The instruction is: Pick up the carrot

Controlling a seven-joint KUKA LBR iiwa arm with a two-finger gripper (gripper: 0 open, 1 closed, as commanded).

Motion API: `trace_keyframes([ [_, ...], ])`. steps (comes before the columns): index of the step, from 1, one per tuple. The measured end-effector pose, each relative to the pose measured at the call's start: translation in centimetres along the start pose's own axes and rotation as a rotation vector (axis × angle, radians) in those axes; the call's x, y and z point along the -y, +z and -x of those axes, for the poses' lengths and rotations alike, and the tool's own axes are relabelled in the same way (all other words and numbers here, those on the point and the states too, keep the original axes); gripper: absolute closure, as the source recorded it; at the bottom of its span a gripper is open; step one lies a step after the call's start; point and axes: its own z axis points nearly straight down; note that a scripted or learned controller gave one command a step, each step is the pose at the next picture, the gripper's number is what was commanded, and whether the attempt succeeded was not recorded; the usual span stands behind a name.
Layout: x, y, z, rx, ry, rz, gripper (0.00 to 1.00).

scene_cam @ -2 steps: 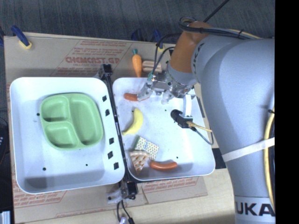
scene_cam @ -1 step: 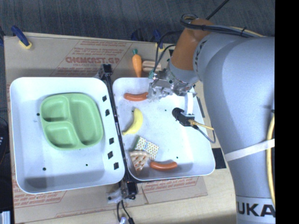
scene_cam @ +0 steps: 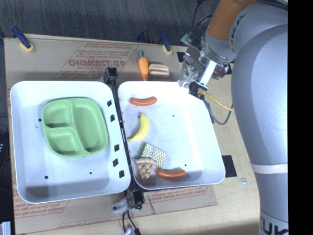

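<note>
- Grey metal arm [scene_cam: 259,82] with an orange band near the wrist reaches in from the right and bends toward the far right corner of the right-hand bin.
- The claw [scene_cam: 191,80] hangs over that bin's far right rim, tilted; whether it is open or closed cannot be told, and nothing is seen in it.
- A thin yellow cable [scene_cam: 220,104] trails from the claw across the bin's right edge.
- The carrot [scene_cam: 143,66], a small orange taper with a green top, lies on printed cardboard [scene_cam: 93,60] on the table, just beyond the right bin's far rim and outside both bins.
- Touching its right side is a small pale, brown-striped block [scene_cam: 159,70].
- Right bin [scene_cam: 205,136], smooth white plastic, holds a reddish sausage [scene_cam: 143,101], a curved yellow banana [scene_cam: 141,128], a patterned packet [scene_cam: 153,153], a tan waffle-like piece [scene_cam: 145,168] and a second sausage [scene_cam: 170,173].
- Left bin [scene_cam: 24,131] holds a pale green divided tray [scene_cam: 75,126] with three rounded compartments.
</note>
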Motion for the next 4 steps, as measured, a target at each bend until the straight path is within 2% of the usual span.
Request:
trace_keyframes([
  [1,0.3,-7.5,0.9,0.000,0.199,-0.001,1.00],
  [2,7.8,3.0,-1.0,0.002,0.221,-0.004,1.00],
  [3,7.2,-7.0,2.2,-0.001,0.479,-0.001,1.00],
  [4,15.1,-0.5,1.6,0.002,0.697,-0.004,1.00],
])
